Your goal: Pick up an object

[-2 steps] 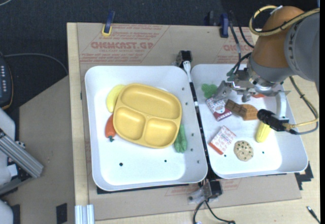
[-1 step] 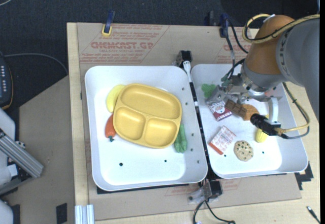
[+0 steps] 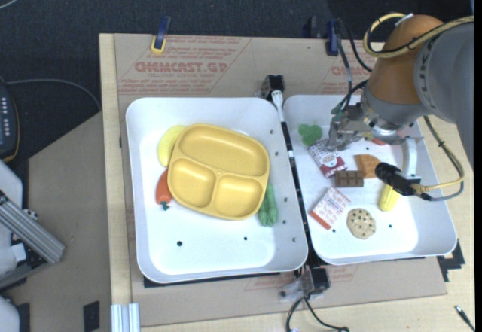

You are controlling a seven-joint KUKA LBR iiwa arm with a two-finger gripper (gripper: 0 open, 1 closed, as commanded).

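Note:
In the right bin (image 3: 429, 236) my gripper (image 3: 340, 136) hangs low at the back left, right over a red and white packet (image 3: 329, 159). A green toy piece (image 3: 309, 132) lies just left of it. Close by are a brown chocolate bar (image 3: 349, 179), an orange-brown toast piece (image 3: 367, 165), a yellow piece (image 3: 388, 198), a second red and white packet (image 3: 330, 208) and a cookie (image 3: 361, 223).
The left bin (image 3: 151, 240) holds a yellow divided plate (image 3: 218, 171), with a yellow item (image 3: 169, 144) and a red-orange pepper (image 3: 163, 189) at its left and a green item (image 3: 267, 208) at its right. The arm's black cable piece (image 3: 395, 177) crosses the right bin.

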